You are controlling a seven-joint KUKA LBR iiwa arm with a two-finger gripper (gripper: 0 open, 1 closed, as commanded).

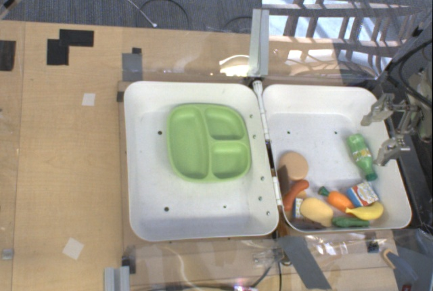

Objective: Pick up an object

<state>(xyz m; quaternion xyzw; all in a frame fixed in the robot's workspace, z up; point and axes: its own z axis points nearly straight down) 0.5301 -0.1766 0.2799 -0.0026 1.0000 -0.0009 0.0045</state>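
One end effector (392, 127) I'm watching is hovering spread at the right bin's (318, 103) right rim; next, I'm judging, descending onto the green bottle (360, 155).

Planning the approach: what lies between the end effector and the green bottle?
Camera view: bare white bin floor between end effector and green bottle.

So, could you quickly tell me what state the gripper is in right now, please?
Gripper: open, holding nothing, at the right bin's right edge, just above the green bottle.
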